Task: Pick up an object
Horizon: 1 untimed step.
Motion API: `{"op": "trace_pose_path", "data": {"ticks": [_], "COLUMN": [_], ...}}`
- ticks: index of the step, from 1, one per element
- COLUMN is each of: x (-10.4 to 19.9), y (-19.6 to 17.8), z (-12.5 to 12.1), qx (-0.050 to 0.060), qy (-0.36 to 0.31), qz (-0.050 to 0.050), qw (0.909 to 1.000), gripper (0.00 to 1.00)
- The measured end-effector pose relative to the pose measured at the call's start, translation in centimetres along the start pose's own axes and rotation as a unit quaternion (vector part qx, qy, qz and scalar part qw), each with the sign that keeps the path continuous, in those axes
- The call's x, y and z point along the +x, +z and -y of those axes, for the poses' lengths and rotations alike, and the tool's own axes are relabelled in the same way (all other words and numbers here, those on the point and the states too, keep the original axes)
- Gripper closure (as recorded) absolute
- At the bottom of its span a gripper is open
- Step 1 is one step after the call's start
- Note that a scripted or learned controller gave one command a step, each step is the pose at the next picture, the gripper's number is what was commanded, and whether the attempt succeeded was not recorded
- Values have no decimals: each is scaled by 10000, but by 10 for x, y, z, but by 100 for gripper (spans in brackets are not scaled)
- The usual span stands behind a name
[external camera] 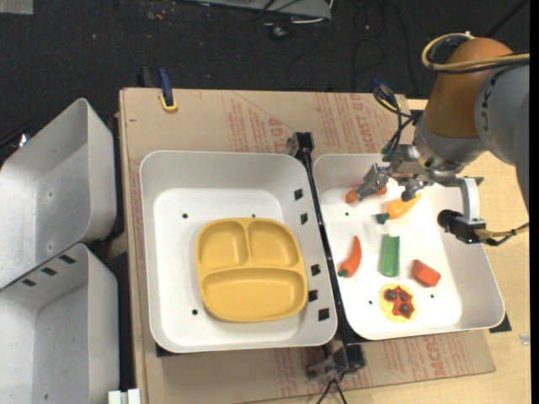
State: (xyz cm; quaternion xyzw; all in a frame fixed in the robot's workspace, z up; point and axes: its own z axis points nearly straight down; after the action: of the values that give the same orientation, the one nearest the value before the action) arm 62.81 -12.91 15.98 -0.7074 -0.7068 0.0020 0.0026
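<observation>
- Landmark: right-hand shallow white plastic bin (472, 310), holding the loose toy-food pieces; all places below are given relative to it.
- Arm: grey arm with orange band, reaching in over the bin's upper right; its two-finger gripper (389, 183) hangs above the bin's upper middle, fingers spread apart — nothing seen between them.
- Orange carrot-shaped plastic piece (402, 207): upper middle of the bin, just below the gripper, green stub at its lower-left end. Judged the likeliest target.
- Small orange-red piece (351, 196): upper left of the bin, just beside the gripper's left finger; whether it touches cannot be told.
- Red-orange chilli-shaped piece (351, 257): left side of the bin, mid-height.
- Green cylindrical piece (389, 254): centre of the bin, lying lengthwise.
- Red block-shaped piece (426, 273): right of centre.
- Yellow disc with dark red toppings (398, 301): lower middle.
- Yellow three-compartment plastic tray (251, 269): in the neighbouring left bin (168, 225), well apart.
- Progress: early — approach made, no grasp yet; closing on a piece and lifting remain.
</observation>
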Motion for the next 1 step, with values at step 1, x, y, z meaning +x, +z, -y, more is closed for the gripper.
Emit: {"op": "trace_pose_path", "data": {"ticks": [1], "x": [1], "y": [48], "z": [-8], "qx": [-11], "qy": [-15], "qz": [2], "qw": [10000], "gripper": [0]}}
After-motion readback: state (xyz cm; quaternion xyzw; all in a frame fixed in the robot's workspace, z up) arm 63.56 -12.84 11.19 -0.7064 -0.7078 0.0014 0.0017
